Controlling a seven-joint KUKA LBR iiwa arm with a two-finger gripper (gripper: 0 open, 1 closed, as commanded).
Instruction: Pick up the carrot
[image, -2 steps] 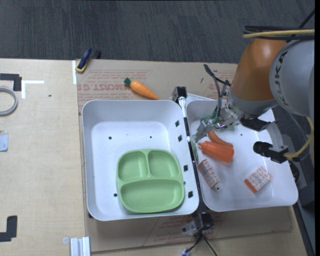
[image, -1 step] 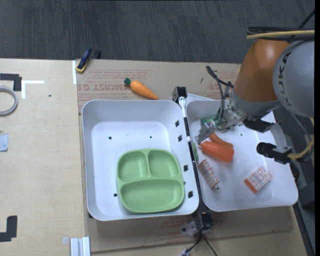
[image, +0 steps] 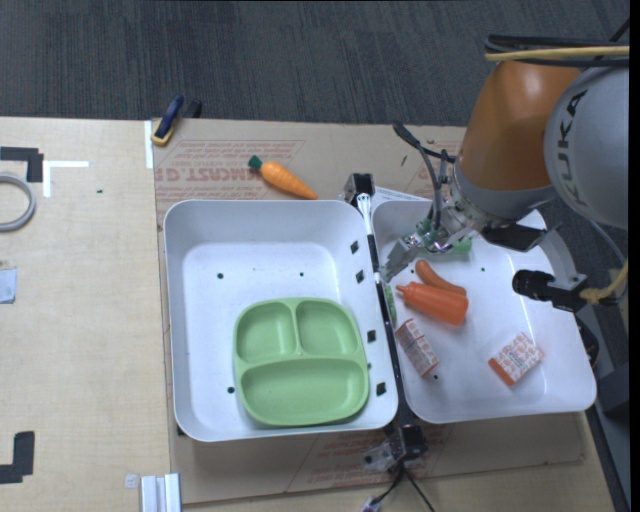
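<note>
From my remote seat I see the grey KUKA arm with its orange band (image: 520, 120) over the right shallow white bin (image: 560, 395); its pincer (image: 437, 235), state I cannot tell, hangs just above the orange toy carrot (image: 435, 300), which lies crosswise, tip pointing left

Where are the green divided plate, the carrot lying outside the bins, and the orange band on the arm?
green divided plate (image: 300, 362): camera view, middle ridge.
carrot outside the bins (image: 286, 179): camera view, orange body.
orange band (image: 505, 125): camera view, curved side.
</note>
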